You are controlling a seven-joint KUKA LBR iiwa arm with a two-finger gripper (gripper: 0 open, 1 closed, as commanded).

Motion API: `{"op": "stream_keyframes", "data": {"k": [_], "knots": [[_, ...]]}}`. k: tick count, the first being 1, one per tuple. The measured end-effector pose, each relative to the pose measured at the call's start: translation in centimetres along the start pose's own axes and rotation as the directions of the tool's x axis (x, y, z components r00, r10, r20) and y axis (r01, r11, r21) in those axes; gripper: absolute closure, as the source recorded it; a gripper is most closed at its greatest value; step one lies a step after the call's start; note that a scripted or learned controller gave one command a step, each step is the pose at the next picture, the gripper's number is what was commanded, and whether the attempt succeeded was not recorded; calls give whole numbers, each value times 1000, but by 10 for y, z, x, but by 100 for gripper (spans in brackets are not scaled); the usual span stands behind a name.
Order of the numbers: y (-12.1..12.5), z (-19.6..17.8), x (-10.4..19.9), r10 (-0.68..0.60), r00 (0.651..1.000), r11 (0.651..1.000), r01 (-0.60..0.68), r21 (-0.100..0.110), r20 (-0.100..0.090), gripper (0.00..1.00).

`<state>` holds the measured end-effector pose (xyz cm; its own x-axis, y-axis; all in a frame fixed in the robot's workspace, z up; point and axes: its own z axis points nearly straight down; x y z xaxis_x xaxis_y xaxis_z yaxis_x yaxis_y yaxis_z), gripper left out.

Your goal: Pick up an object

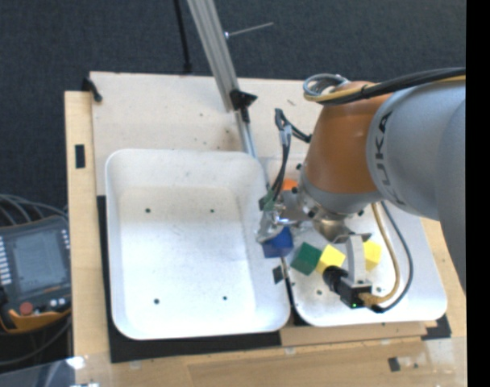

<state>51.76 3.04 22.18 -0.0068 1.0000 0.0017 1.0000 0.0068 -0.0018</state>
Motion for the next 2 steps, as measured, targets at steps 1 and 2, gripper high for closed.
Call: {"op": "stream_keyframes", "data": {"k": [1,2], "knots": [[-19,-3,59,-3,1000,1000,3,0,-1,100],[-18,-3,55,7,1000,1000,-7,-1,1,0]]}}
